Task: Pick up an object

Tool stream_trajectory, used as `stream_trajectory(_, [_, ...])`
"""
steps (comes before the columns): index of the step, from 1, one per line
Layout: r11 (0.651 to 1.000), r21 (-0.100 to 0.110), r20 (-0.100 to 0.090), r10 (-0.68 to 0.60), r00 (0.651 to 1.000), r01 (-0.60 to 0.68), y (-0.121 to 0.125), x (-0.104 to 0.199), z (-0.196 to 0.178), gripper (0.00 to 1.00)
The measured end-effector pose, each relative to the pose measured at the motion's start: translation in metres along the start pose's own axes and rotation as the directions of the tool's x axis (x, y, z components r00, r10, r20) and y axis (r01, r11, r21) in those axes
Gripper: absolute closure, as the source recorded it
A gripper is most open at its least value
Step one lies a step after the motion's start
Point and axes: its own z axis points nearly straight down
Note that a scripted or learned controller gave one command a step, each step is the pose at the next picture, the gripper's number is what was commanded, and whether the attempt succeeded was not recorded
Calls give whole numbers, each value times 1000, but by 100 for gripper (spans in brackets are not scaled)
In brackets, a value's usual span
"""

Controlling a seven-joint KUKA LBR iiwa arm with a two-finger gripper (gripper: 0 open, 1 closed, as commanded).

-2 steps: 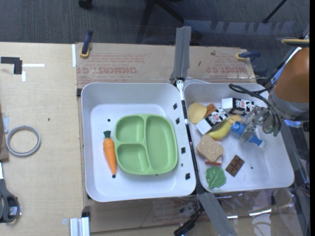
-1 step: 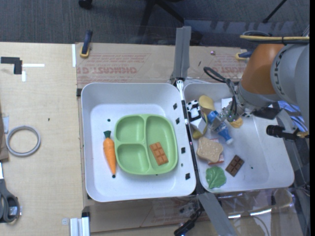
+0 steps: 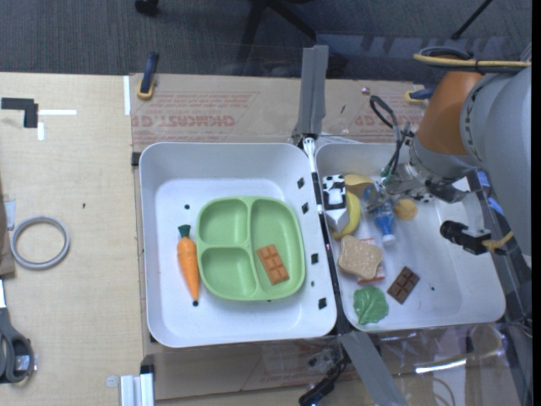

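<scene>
Hovering gripper (image 3: 390, 194) over right bin (image 3: 473, 299) clutter nr banana (image 3: 351, 214); finger state can't tell. Banana prob. light, smooth plastic; grab mid-curve.

Upside-down, unreadable red print on cardboard (image 3: 199, 118)

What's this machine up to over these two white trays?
A robot arm reaches in from the right, its gripper down in the right bin among toy food: a banana, a slice of bread, a chocolate piece and a green leaf. It is meant to pick something up; whether it has hold of anything can't be made out. The left bin holds a green divided plate carrying a waffle, with a carrot beside it.
</scene>
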Motion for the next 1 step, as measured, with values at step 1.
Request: stream_trajectory(1, [991, 1, 0, 137, 991, -137, 31, 63, -117, 100])
